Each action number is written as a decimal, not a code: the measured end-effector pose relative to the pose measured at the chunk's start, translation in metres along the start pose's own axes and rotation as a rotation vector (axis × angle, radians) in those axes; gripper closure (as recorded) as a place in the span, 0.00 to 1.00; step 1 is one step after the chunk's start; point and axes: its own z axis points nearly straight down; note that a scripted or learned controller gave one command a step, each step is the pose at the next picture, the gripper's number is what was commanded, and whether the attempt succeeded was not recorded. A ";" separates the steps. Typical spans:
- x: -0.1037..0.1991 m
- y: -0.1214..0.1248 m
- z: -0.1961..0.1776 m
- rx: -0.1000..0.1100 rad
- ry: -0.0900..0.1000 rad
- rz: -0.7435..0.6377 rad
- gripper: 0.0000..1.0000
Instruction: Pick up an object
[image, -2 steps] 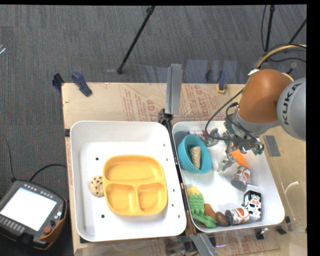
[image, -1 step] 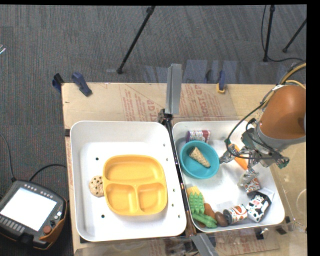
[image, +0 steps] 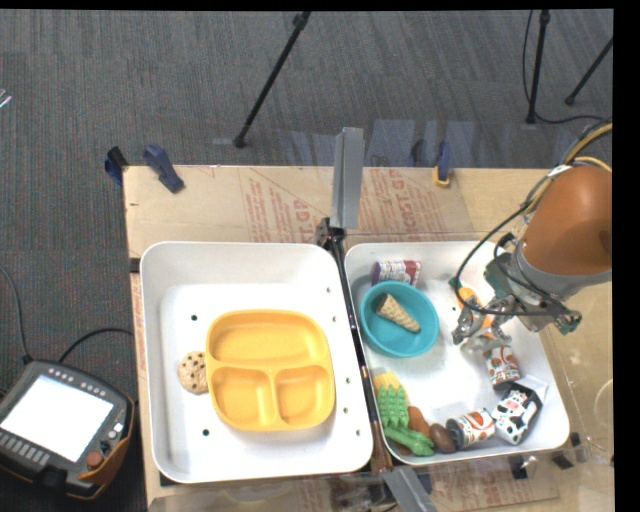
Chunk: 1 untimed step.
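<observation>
Arm over the right bin (image: 556, 400), gripper (image: 478, 328) lowered by its right edge.
Claw state cannot be told; a small can (image: 503, 366) lies just below it; teal bowl (image: 400, 318) near the left edge.

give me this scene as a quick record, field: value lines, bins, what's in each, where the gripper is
left bin: yellow divided tray; cookie touching the tray's left edge
right bin: teal bowl holding an ice cream cone; small can behind the bowl; green toy and corn near the front left corner; cow figure near the front right corner; can lying under the gripper
arm: reaching in from the right
gripper: low over the right bin, right of the bowl
held object: none seen between the fingers
</observation>
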 end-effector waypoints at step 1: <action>0.066 0.064 0.011 0.004 0.006 0.238 1.00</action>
